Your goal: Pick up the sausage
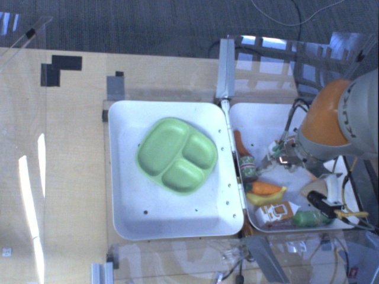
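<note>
there, sausage (238, 143) lies along right bin's (260, 118) left wall.

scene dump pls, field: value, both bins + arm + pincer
left bin: holds a green divided plate, nothing visible on it
right bin: cluttered along its left wall and front edge
sausage: reddish-brown, lying along the right bin's left wall
other items: small can, carrot, banana, boxed item, green vegetable
arm: over the right bin, entering from the right
pincer: low over the right bin, right of the sausage, apart from it; state unclear
sausage grasped: no
</note>
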Robot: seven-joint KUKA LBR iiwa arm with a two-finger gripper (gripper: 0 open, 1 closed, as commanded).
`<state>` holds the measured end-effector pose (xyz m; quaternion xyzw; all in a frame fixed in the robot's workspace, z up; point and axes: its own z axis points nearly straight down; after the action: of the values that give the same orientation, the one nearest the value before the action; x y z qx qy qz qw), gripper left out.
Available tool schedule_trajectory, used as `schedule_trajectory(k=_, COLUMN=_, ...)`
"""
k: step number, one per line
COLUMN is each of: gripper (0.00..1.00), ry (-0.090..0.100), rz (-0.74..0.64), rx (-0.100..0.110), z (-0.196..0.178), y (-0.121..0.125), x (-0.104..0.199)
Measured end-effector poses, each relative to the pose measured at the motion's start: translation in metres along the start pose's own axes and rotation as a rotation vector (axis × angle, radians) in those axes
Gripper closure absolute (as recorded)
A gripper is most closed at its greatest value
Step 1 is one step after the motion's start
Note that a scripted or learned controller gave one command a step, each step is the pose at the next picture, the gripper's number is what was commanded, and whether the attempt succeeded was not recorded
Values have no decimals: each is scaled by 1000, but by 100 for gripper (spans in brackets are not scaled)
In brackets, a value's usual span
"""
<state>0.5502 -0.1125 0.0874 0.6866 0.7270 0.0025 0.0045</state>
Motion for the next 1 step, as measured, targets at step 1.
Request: schedule_trajectory(k=1, gripper=0, ry=0, rz=224, rx=2, z=0, y=11, x=17)
